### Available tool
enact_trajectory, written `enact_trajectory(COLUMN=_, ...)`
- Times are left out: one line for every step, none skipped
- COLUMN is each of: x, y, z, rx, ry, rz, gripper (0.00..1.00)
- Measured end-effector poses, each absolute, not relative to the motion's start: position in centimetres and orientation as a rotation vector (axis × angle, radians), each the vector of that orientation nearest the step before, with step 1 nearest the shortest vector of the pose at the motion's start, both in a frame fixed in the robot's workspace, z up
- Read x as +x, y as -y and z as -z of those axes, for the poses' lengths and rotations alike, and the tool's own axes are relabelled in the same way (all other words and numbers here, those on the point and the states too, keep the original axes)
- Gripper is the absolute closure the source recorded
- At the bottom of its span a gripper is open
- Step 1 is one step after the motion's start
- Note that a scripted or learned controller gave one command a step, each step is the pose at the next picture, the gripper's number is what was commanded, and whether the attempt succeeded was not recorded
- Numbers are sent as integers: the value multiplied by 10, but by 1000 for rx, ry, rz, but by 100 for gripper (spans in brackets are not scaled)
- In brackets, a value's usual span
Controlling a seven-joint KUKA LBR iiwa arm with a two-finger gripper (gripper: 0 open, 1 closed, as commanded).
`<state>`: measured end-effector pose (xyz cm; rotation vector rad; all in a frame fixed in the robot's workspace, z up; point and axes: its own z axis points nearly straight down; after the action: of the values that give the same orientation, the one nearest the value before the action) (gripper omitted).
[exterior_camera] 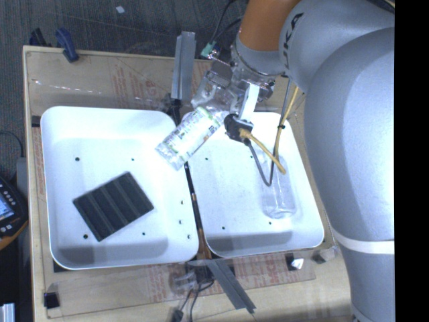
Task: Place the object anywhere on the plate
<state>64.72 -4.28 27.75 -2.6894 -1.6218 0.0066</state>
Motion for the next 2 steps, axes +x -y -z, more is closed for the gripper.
enact_trajectory(x=639, y=63, z=-242, rx=-2736, ry=1537, rz=-11, gripper=100)
enact_trajectory(x=647, y=65, z=-256, rx=-2763, ry=1494, rz=-8, gripper=100)
